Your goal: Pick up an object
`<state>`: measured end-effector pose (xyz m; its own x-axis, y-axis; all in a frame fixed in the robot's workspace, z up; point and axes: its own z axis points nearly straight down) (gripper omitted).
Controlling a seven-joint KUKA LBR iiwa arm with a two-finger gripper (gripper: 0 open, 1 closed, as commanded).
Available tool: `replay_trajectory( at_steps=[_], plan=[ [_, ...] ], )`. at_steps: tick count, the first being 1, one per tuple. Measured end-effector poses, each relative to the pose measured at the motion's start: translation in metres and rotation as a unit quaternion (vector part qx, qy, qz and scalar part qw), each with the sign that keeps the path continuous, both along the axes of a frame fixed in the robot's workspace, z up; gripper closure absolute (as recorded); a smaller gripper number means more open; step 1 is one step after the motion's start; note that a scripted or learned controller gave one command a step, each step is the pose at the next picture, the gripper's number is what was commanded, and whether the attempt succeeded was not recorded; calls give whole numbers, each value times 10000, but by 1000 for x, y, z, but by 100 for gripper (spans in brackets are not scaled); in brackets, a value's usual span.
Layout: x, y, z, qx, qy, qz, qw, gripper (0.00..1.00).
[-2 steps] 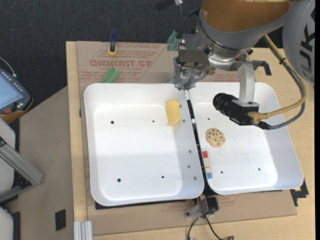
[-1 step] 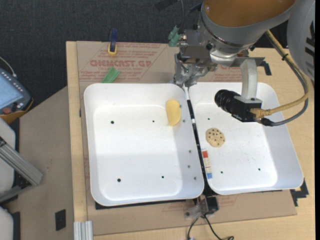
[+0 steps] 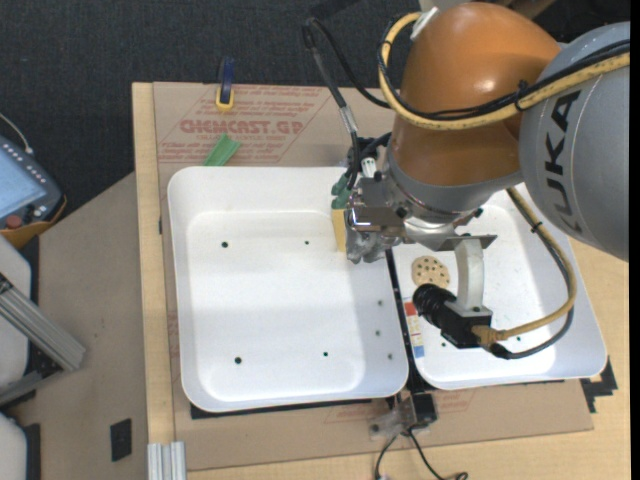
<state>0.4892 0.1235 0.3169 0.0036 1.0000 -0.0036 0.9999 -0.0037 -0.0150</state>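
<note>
Right now the best thing to pick looks like the small round tan cookie-like disc with dark spots (image 3: 427, 267), which lies flat in the shallow white bin on the right (image 3: 560, 353), near the wall where the two bins meet. Being round and flat, it has no long side and points no way that I can see. Beside it, along that wall, lies a thin white strip with red and blue marks (image 3: 413, 326), and its long side runs from the far end toward the near end. The gripper (image 3: 358, 230) hangs low over the meeting wall at the far end, with something small and yellowish (image 3: 340, 230) close against it, but I cannot tell what that is, if it is held, or if the gripper is wide or narrow. The big grey and orange arm (image 3: 470, 98) hides much of the right bin. I think a grab could go wrong here, because the disc is so flat it may slip away, and the gripper could bump the bin wall. The shallow white bin on the left (image 3: 190, 203) sits on the cardboard-covered counter (image 3: 150, 268).
</note>
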Motion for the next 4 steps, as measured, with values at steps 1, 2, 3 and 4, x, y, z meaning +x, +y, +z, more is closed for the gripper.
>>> replay_trajectory(
  at_steps=[1, 2, 3, 4],
  plan=[
    [-10, -56, 70, 19, -113, -11, 9999, 100],
    [9, -27, 65, 18, -88, 28, 10000, 100],
    [47, 5, 69, 20, -97, 33, 9999, 100],
    [46, 3, 80, 20, -102, 23, 9999, 100]
  ],
)
